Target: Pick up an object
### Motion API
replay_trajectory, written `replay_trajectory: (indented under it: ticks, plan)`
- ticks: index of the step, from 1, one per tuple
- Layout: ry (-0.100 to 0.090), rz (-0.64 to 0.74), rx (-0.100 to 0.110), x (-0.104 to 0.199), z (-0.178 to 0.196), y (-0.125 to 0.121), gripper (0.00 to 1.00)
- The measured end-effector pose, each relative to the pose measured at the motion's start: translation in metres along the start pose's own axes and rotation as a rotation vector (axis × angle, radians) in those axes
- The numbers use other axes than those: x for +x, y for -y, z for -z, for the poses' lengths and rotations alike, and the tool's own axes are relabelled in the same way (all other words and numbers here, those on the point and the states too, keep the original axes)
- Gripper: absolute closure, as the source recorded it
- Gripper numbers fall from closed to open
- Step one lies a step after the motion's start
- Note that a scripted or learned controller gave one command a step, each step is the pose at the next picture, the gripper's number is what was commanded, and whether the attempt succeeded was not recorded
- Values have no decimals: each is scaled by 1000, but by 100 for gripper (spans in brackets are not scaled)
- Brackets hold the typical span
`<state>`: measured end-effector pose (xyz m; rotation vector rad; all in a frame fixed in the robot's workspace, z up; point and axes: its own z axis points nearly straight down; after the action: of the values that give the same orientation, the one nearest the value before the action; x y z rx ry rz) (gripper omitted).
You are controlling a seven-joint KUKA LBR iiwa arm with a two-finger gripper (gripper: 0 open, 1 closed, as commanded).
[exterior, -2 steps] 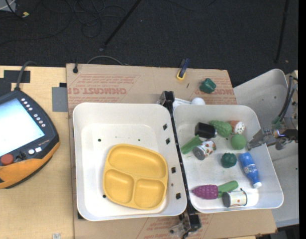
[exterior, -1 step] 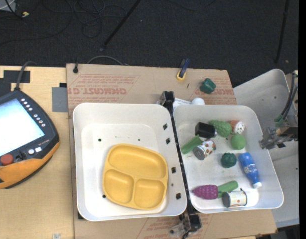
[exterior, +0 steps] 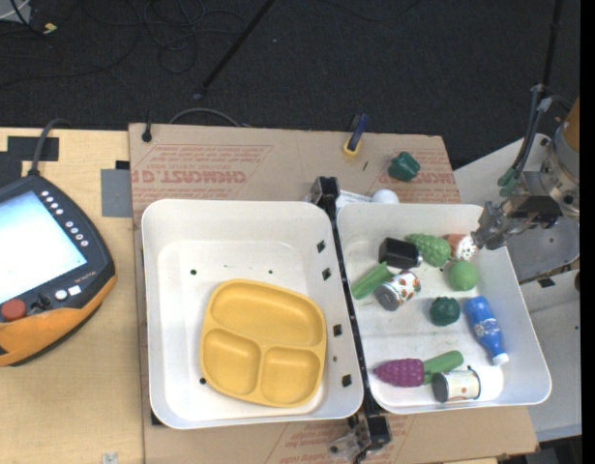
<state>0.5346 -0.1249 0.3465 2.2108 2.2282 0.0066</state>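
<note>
A grey robot gripper [exterior: 489,228] hovers at the right bin's [exterior: 529,394] upper right rim, beside small toys heaped there for picking, nearest a green ball [exterior: 462,275]; its finger position is too blurred to tell.

Claw [exterior: 486,232] low at right edge

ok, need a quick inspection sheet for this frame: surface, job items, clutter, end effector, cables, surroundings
Surface: two white bins, left bin and right bin, on cardboard over the bench.
Job's things: right bin holds blue bottle, green ball, purple grapes, black cylinder and small cans.
Clutter: yellow divided tray in left bin; green object on cardboard.
End effector: over right bin's far right edge.
Cables: several on the dark floor.
Surroundings: teach pendant at left.
</note>
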Motion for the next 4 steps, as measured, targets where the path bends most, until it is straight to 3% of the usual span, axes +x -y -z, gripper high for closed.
replay_trajectory:
  ticks: [1,2,3,4]
  plan:
    - [3,-5,-12,14,169,7,100]
    - [-2,-7,22,20,7,-21,100]
    - [-1,-2,2,83,63,-17,100]
    - [0,-10,10,64,56,61,100]
